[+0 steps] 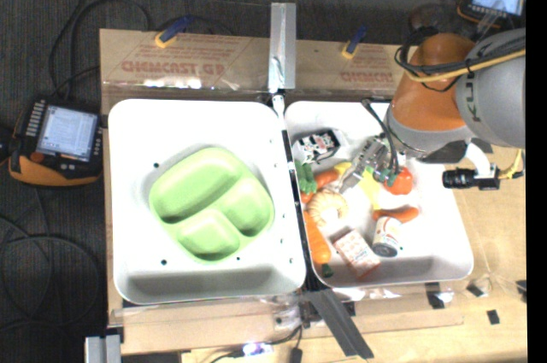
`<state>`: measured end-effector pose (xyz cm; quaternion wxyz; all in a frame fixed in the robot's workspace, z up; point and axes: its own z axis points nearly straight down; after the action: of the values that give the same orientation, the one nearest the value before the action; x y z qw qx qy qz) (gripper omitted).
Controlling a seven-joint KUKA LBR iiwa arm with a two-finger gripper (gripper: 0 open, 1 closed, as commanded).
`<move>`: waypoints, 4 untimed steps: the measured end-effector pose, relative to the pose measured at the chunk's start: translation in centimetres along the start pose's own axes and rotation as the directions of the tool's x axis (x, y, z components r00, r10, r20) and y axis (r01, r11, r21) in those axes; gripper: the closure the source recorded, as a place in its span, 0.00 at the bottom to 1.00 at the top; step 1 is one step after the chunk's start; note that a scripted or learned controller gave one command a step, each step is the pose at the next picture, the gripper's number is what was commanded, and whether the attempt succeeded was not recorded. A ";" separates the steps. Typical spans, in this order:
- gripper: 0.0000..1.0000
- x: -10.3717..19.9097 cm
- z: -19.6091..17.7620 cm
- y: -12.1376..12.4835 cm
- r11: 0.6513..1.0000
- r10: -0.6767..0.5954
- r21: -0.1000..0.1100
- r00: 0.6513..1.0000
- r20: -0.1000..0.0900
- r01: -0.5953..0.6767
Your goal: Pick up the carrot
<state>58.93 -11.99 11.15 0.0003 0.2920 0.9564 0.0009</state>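
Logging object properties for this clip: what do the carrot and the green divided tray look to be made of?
Carrot: likely moulded plastic toy food; uniform orange, slightly glossy, though small in view. Green tray: seemingly smooth plastic, even pale green with soft sheen and rounded moulded compartments.

orange carrot (318, 243), pale green tray (211, 202), white bins (128, 182), grey arm (496, 101) with orange band.

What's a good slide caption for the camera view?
Gripper poised over cluttered right bin; carrot at its left wall.
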 end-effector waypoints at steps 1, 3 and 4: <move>1.00 2.1 2.0 -1.9 0.956 0.292 -0.013 0.956 0.015 -0.292; 1.00 -3.2 0.6 -4.4 0.729 0.684 -0.033 0.729 0.016 -0.684; 1.00 -3.3 0.6 -5.5 0.607 0.795 -0.044 0.607 0.007 -0.794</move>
<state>58.61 -18.44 10.53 0.0178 0.6854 0.7278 0.0146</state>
